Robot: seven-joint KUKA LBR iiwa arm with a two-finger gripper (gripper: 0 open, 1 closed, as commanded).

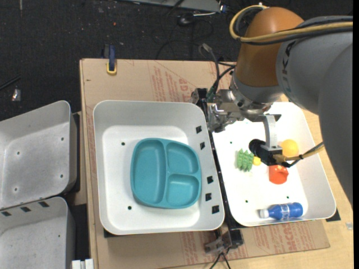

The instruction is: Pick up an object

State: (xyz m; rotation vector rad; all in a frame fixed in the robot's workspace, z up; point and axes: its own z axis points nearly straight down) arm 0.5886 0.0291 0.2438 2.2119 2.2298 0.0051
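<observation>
Teal plate, three compartments, lies flat in the middle of the left bin. The rest sit in the right bin. Green toy, knobbly, lies near the bin's centre. Yellow ball sits further right. Orange-red piece, small, shape unclear, lies just below the ball and apart from the green toy. Blue bottle lies on its side by the near wall, white cap pointing left, apart from the others.

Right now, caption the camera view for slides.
Gripper at right bin's edge near a green toy; teal plate in left bin.
</observation>
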